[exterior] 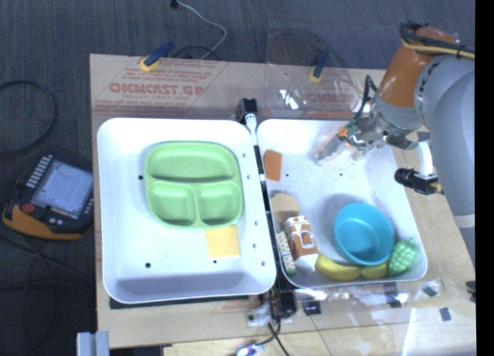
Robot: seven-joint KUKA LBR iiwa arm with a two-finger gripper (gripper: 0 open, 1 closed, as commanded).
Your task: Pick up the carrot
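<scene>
A grey robot arm with an orange band reaches in from the right over 2 shallow white bins on a tabletop (116, 76). Its hand (340, 146) hovers low over the far part of the right bin (386, 184), fingers pointing left toward the divider between the bins. Whether the fingers are parted or closed cannot be told at this size, and nothing shows between them.

The carrot (272, 164), a small flat orange piece, lies in the right bin just beside the divider, well left of the hand, with bare white floor between them.

Nearer the camera from the carrot sit a tan block (284, 206) and a small printed carton (301, 239). To the right of those are a blue bowl (363, 232), a banana (340, 268) and a green bumpy fruit (403, 255).

The left bin (123, 269) holds a green divided tray (194, 182) and a yellow square (223, 241).

Likely risks: the carrot looks thin and flat, so the fingers may slide over it or close on nothing. It lies close to the bin wall, so 1 finger may strike the divider or push the carrot against it. A descent too near the camera side could nudge the tan block instead.
</scene>
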